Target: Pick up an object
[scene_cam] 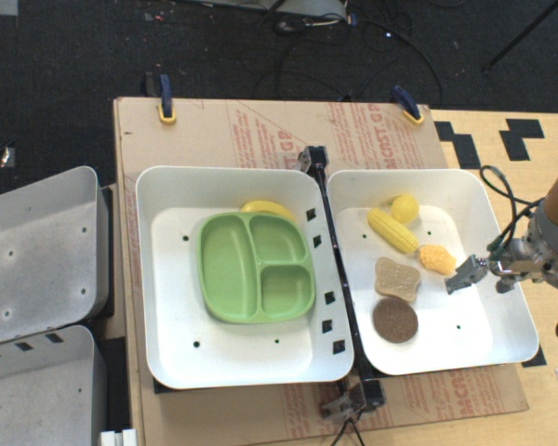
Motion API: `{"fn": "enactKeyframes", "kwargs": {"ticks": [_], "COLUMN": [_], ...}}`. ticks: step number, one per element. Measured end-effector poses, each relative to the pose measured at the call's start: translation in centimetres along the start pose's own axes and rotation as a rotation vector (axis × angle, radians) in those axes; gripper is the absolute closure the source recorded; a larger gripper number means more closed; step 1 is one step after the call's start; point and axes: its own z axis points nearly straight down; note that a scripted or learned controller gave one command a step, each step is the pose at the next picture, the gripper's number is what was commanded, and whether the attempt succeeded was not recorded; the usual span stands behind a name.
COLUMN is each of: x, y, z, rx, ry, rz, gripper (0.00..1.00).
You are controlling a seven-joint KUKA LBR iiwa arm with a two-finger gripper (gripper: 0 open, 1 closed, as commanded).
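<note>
The right bin [511,328] holds a corn cob [392,229], a small yellow round fruit [405,208], an orange piece of food [436,259], a slice of brown bread [397,279] and a round brown patty [394,321]. My gripper [484,277] hovers over the right side of this bin, just right of the orange piece. It is open, and nothing sits between its fingers. Its left fingertip [463,276] is close to the orange piece but apart from it.
In the left bin [163,277] lies a green divided plate [258,268], with a yellow object [267,209] partly hidden behind it. A black divider [335,268] runs between the bins. Cables [502,203] trail near the arm at the right.
</note>
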Motion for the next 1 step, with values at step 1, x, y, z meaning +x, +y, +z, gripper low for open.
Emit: {"fn": "enactKeyframes", "kwargs": {"ticks": [1], "x": [0.42], "y": [-0.1], "z": [6.38], "rx": [0.005], "ry": [0.002], "rz": [0.001], "gripper": [0.0]}}
